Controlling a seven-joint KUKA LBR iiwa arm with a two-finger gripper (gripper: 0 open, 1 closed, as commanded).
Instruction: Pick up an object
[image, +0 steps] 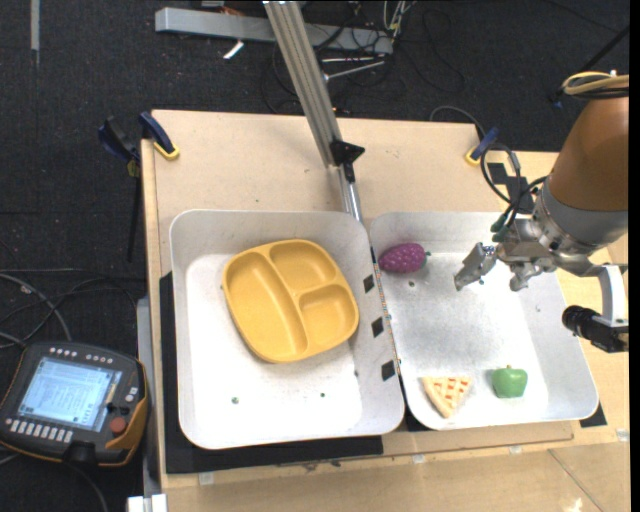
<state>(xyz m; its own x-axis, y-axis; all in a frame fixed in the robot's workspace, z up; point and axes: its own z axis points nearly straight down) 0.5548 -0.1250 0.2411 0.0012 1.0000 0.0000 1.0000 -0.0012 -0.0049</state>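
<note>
Hovering over the right bin (560, 330), the gripper (497, 268) has fingers spread, pinching nothing. Nearest, just left of them: purple grapes (402, 258), likely light, bumpy, firm; take across the middle. Farther below: green pepper (509, 382), pizza slice (445, 393).

No readable text anywhere.

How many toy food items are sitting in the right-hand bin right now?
3. A purple grape bunch near the bin's upper left corner, a pizza slice at the lower edge, and a green pepper just right of the slice. The arm may hide others.
</note>
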